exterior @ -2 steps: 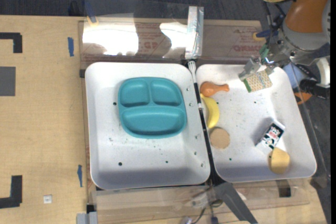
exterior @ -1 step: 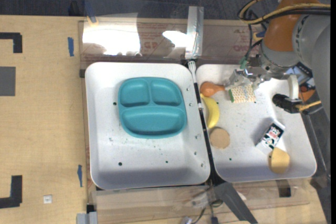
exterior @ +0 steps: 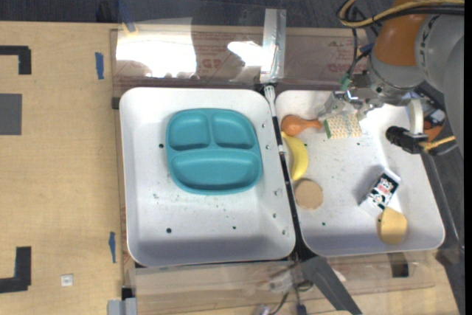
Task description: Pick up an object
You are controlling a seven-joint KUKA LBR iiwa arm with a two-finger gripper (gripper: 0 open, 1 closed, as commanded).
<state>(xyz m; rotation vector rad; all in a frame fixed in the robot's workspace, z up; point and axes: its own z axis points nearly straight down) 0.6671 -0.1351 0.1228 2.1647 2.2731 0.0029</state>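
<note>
The arm leans in from the right, orange band high over the far right corner of the right bin [exterior: 435,229], wrist tipped down so the gripper [exterior: 341,116] sits low near that bin's far edge — right on a small pale mesh-patterned pad [exterior: 341,127]. Whether the fingers are spread or pressed together, I can't tell from here. Candidates are scattered loosely, as if tossed in for random picks: an orange drumstick-shaped toy [exterior: 297,125] and a banana [exterior: 297,156] hug the left wall, a tan round disc [exterior: 309,194] just below them, a black-and-white packet [exterior: 382,189] and a yellowish wedge [exterior: 392,225] toward the near right corner. The left bin [exterior: 140,217] carries a teal divided plate [exterior: 214,150], centred — well away from the action.
</note>
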